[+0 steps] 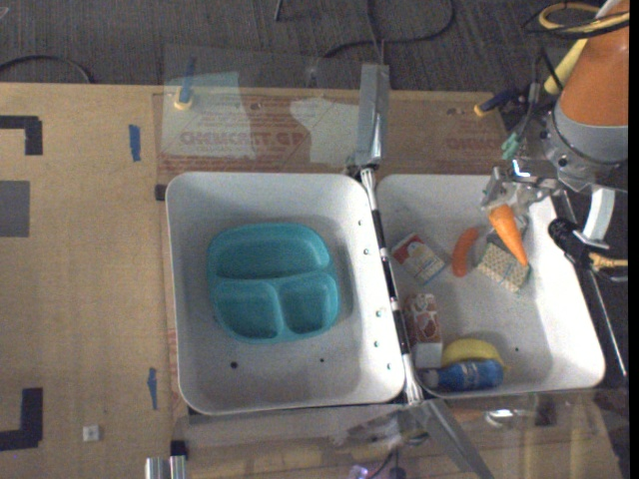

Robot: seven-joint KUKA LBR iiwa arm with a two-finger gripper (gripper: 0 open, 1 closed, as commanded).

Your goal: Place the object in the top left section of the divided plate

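Note:
The teal divided plate point(272, 280) lies in the left bin point(190, 267). It has one wide section at the top and two smaller ones below, with nothing in them. My gripper point(506, 196) is over the upper right part of the right bin point(569, 337), far to the right of the plate. It is shut on the thick end of an orange carrot point(510, 234), which hangs tilted down to the right, over a speckled sponge-like block point(498, 266).
The right bin also holds an orange piece point(465, 251), a small red-and-white card point(418, 258), a printed packet point(424, 316), a yellow fruit point(471, 349) and a blue bottle point(465, 374). A metal divider point(383, 267) separates the bins. Cables point(574, 18) hang near the arm.

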